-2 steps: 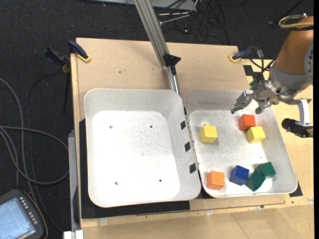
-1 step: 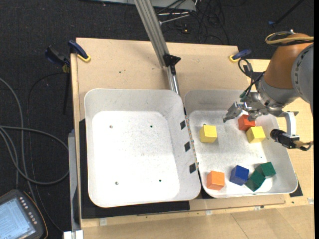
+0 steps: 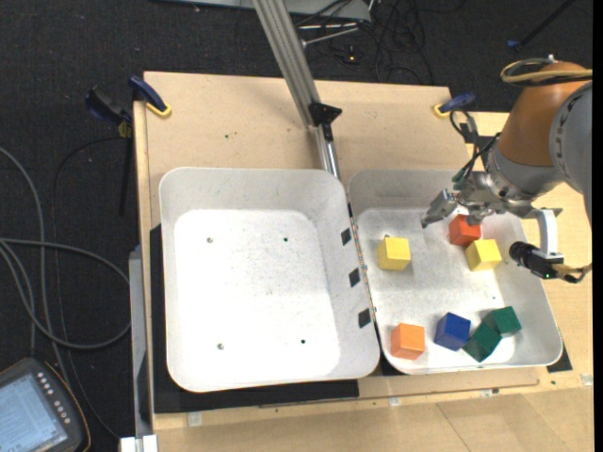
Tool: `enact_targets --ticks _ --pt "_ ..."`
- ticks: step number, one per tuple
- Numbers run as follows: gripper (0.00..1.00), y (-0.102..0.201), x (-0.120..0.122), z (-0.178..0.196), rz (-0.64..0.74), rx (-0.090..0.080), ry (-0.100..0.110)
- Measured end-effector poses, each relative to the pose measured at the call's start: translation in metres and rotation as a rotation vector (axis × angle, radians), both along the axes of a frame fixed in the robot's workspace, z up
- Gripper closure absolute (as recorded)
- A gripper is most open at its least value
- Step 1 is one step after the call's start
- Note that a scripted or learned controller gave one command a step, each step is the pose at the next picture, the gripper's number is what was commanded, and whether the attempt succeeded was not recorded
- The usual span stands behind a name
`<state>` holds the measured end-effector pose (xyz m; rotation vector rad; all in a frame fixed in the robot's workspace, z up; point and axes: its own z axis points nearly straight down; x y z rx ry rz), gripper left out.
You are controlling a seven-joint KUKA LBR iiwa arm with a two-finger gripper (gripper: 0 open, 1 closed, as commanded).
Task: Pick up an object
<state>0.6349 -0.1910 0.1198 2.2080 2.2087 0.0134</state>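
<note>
The right bin (image 3: 528,361) holds several small blocks. My gripper (image 3: 456,209) hangs over the bin's upper middle, at the end of the grey arm with its orange band (image 3: 539,121). A red block (image 3: 464,232) sits right under the gripper, partly covered by it. Whether it is gripped cannot be seen. A yellow block (image 3: 483,254) lies just right of and below the red one. Another yellow block (image 3: 395,252) lies to the left.
An orange block (image 3: 407,340), a blue block (image 3: 453,330) and two green blocks (image 3: 506,320) (image 3: 483,342) lie along the right bin's near edge. The left bin (image 3: 179,281) stands beside it. A metal pole (image 3: 287,50) slants in from the top.
</note>
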Motion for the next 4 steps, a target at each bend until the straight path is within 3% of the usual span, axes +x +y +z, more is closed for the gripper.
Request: enact_targets --ticks 1,2,3,4 --pt "1.00 -0.001 0.001 0.009 0.000 -0.003 -0.003" --pt "1.00 0.006 0.008 0.070 0.004 0.005 0.012" --pt "1.00 0.006 0.009 0.124 0.003 0.004 0.011" --pt "1.00 0.049 -0.004 0.131 0.006 0.008 0.018"
